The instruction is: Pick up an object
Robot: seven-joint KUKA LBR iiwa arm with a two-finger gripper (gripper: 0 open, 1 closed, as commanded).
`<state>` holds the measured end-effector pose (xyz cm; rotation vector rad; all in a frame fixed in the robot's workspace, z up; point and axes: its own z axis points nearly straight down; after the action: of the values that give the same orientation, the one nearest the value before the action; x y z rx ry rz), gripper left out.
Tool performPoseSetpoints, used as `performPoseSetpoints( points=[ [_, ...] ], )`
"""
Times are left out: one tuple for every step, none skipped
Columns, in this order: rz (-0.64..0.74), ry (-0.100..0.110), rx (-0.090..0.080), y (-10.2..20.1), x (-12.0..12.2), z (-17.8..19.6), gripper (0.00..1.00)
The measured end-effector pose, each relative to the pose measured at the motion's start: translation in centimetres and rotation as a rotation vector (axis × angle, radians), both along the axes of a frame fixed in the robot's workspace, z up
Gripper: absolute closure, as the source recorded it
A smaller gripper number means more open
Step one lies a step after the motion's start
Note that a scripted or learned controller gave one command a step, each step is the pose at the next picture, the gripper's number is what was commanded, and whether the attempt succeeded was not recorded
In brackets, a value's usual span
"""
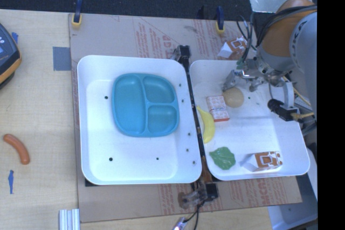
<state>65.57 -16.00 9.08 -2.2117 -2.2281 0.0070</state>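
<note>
Toward the far edge of the right bin, my gripper hangs with fingers spread apart, nothing between them. Just beneath, slightly toward the near edge, sits the round beige ball, touching the small carton.

No text can be read with certainty. Faint reddish printing is seen on the brown cardboard sheet laid under the two bins, along its far part and at its near right corner, but the letters are too blurred to be made out. Orange-and-white printed patterns are borne by a small carton in the near right corner of the right bin and by a similar carton beyond that bin's far edge; no words can be made out on either.
</note>
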Motion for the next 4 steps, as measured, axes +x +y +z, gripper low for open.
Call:
performPoseSetpoints(
  points=[
    [0.003, -0.002, -0.001, -0.1, 0.1, 1.2, 1.0],
    [-0.003, -0.005, 0.001, 0.2, 0.1, 11.3, 1.0],
    [-0.003, -0.003, 0.002, 0.2, 0.1, 11.2, 0.0],
    [-0.003, 0.0, 0.0, -2.0, -3.5, 5.6, 0.0]
  ],
)
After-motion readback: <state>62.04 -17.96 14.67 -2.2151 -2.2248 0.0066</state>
